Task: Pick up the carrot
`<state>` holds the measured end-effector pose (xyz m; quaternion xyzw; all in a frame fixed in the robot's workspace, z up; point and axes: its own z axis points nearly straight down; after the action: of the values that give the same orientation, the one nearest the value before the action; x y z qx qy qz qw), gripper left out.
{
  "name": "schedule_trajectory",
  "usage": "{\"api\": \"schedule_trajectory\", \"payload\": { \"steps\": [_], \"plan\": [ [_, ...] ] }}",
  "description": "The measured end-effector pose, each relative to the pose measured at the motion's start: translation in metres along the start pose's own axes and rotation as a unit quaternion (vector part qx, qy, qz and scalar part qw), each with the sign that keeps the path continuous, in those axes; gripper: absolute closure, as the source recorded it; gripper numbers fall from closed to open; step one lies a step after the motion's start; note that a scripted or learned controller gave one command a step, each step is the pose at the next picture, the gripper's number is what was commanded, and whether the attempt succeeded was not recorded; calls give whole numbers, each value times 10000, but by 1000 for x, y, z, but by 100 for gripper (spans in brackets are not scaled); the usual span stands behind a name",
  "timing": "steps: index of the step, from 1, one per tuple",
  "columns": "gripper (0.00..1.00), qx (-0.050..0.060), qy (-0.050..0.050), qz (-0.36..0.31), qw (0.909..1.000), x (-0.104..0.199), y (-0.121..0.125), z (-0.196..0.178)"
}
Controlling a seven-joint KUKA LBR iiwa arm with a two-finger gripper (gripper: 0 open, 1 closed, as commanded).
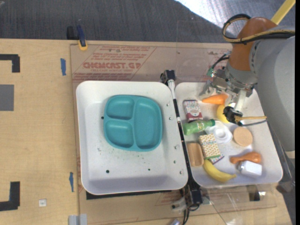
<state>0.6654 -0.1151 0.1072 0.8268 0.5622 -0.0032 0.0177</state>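
camera view: carrot (214, 99) in right bin (274, 142), plate (133, 122) in left.

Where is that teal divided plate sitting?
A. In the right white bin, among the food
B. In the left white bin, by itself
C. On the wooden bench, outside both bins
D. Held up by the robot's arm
B: the teal plate lies flat in the left bin, while the carrot and other food sit in the right bin.
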Motion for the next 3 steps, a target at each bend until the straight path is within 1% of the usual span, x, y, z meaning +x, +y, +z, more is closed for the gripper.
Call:
{"api": "schedule_trajectory", "payload": {
  "steps": [1,2,3],
  "plan": [
    [0,126,117,719,9973,-10,-35,19],
    [100,119,76,688,9975,-12,-34,7],
    [100,107,147,896,9958,50,-52,-85]
  ]
}}
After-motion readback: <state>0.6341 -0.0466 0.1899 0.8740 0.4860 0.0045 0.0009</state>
